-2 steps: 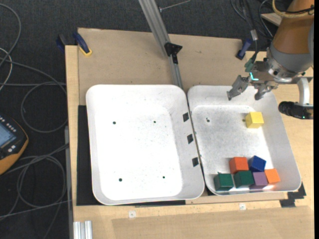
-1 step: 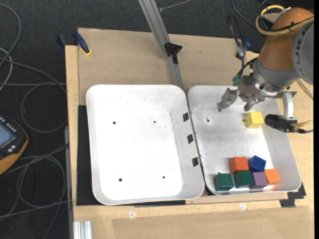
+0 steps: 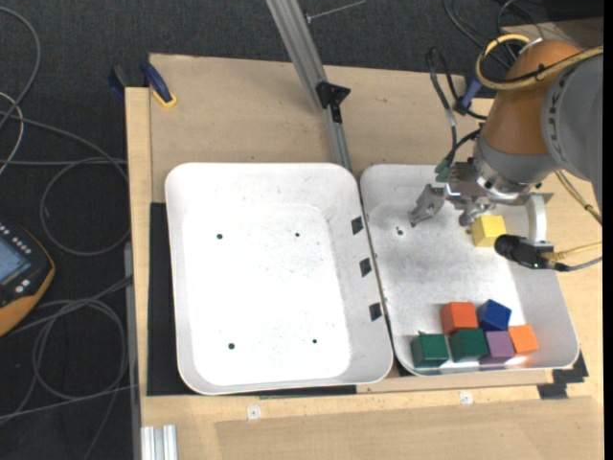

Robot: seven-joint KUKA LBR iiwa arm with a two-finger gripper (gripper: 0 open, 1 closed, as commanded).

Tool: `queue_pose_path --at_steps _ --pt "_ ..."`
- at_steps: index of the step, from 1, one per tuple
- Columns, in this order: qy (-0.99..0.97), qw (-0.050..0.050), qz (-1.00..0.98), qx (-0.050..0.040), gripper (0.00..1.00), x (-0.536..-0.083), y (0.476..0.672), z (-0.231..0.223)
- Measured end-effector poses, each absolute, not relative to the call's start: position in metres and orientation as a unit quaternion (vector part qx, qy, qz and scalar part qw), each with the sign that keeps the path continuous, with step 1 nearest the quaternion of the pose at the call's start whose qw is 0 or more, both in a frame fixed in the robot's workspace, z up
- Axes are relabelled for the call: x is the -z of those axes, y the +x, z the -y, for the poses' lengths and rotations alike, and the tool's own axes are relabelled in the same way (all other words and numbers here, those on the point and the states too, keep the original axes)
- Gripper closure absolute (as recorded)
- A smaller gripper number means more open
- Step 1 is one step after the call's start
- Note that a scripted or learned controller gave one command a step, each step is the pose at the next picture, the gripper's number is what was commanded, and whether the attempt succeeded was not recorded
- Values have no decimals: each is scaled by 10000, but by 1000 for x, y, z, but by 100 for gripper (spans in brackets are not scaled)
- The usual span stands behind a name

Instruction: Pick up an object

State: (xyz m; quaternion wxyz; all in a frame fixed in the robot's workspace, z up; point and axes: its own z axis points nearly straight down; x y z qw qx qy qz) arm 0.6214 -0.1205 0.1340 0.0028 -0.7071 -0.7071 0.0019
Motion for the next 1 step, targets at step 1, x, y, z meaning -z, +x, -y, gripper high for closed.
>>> queue_pose_path --at_steps 1 --pt "-7071 27 7071 -18 0 -97 621 120"
